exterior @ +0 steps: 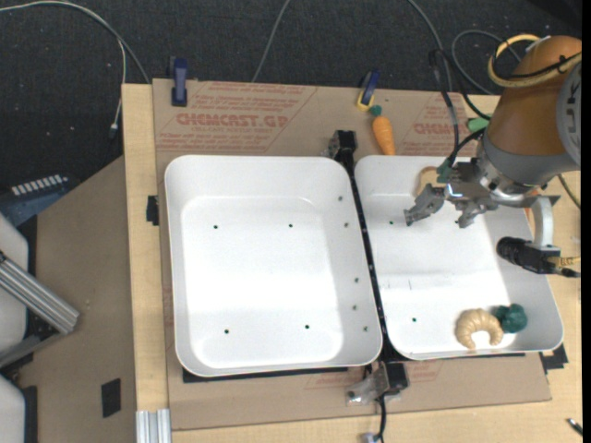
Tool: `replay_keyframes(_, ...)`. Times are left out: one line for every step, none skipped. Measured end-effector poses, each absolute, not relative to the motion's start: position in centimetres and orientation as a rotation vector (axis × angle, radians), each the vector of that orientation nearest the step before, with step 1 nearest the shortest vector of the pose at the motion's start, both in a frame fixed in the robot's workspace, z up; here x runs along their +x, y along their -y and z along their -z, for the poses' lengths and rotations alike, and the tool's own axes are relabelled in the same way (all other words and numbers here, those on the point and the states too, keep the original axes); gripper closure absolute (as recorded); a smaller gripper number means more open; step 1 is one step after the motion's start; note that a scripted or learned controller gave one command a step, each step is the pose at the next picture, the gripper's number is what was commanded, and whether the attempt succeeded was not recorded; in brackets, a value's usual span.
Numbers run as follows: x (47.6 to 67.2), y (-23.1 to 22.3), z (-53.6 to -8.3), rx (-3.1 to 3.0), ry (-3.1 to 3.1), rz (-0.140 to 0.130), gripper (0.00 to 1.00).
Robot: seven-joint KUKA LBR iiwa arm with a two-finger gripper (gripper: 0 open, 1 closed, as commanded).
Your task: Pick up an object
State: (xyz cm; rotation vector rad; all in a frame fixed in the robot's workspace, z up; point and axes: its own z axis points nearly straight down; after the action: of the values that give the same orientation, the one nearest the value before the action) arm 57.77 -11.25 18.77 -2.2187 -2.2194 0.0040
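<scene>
Croissant (480, 328) near bin corner, fingers (420, 208) well apart.

Two shallow white plastic bins (268, 178) sit on tan board with reddish lettering. A pale beige croissant-shaped toy (480, 327) touches a dark green lump (512, 317). An orange carrot toy (382, 133) (green-tipped) lies beyond.

The arm enters from the right; its tool (441, 209) hangs over the upper part of the right bin (434, 289), fingers spread with nothing between them. A tan croissant (480, 327) lies touching a dark green object (511, 317) in that bin's lower right corner. An orange carrot (382, 133) lies on the tabletop (245, 118) above the bins. The left bin (268, 264) sits alongside.
</scene>
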Motion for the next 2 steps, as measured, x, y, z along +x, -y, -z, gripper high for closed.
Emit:
replay_keyframes(57.7, 11.4, -14.6, -2.219, 2.220, -0.003, 0.00)
replay_keyframes(57.7, 11.5, -10.4, -2.219, 2.220, -0.003, 0.00)
